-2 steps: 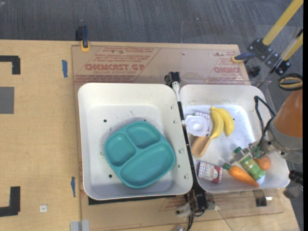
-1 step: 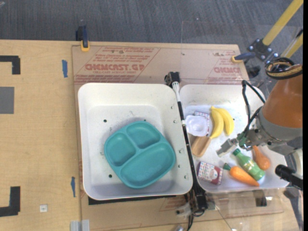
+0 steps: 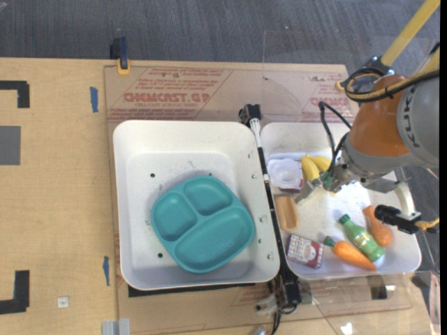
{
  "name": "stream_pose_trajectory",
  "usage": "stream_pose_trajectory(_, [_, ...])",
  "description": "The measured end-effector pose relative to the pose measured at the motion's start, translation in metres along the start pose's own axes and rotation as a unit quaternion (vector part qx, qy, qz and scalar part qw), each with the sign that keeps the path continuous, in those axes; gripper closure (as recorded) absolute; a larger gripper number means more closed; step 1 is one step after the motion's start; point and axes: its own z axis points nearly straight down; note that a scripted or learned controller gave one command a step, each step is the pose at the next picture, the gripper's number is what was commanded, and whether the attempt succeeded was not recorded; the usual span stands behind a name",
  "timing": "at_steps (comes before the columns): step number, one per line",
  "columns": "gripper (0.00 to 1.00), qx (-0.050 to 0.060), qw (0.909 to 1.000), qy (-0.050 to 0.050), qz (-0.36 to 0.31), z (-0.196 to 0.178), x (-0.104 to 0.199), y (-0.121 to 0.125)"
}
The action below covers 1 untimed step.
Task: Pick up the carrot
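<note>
The jaws are seen low in the right bin beside the banana; whether they are parted or closed cannot be told, and nothing is seen held. The carrot lies well clear of the jaws, toward the bin's near edge, touching the green bottle. It is judged light, stiff and smooth, best gripped across its thick middle.

A teal tray sits in the left bin. The right bin holds a banana, a green bottle, a cup and a red carton.
</note>
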Motion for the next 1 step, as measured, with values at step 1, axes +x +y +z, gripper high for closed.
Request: stream_pose_trajectory(1, [0.0,-0.001,0.9965,-0.002,0.084,-0.012,-0.0781,-0.0163])
